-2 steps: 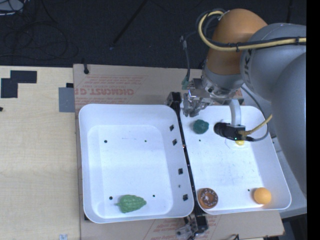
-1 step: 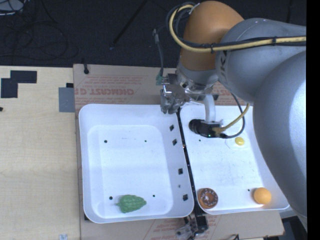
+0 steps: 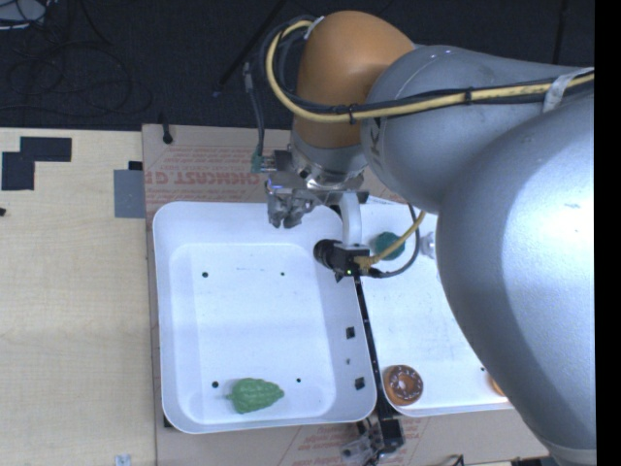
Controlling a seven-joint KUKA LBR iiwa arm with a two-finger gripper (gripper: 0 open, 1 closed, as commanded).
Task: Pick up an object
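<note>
A bumpy green object (image 3: 255,394) lies near the front edge of the left bin (image 3: 184,338). My gripper (image 3: 284,214) hangs over that bin's far rim, well behind the green object. In the right bin (image 3: 437,357), a brown round object with a pale centre (image 3: 402,383) rests at the front left corner. A teal object (image 3: 388,245) sits near the right bin's far left, partly behind a cable and a black fitting (image 3: 335,255) on the wrist. The arm hides most of the right bin.
The big grey arm (image 3: 505,212) with its orange band (image 3: 349,61) covers the right side. An orange sliver (image 3: 497,386) peeks out beside the arm at the right bin's front. The divider (image 3: 364,338) between the bins runs front to back. Wooden bench lies left.
</note>
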